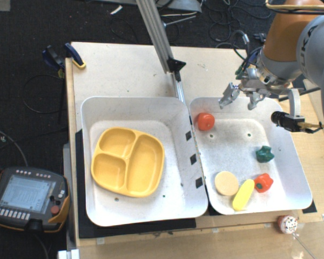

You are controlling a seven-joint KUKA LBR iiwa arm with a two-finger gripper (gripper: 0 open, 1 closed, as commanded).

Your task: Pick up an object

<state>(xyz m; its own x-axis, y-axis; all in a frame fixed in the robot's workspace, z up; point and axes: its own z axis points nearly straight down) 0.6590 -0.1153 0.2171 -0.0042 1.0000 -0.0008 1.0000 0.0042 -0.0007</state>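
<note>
My gripper (pixel 241 100) hangs above the far edge of the right bin (pixel 235 136), its two fingers spread apart and open with nothing between them. A red tomato-like ball (pixel 205 121) lies in the bin's far left corner, to the left of and slightly nearer than the gripper. Toward the bin's right side sits a small green piece (pixel 265 154). Along the near edge lie a round tan disc (pixel 226 183), a yellow banana-shaped piece (pixel 243 195) and a red-orange pepper-like piece (pixel 263 182).
The left bin (pixel 92 117) holds a yellow divided plate (pixel 128 162). A metal pole (pixel 156 28) slants over the back of the bench to the bins' divider. A teach pendant (pixel 27 198) lies off the bench at the lower left. A small ball (pixel 287 224) sits by the front edge.
</note>
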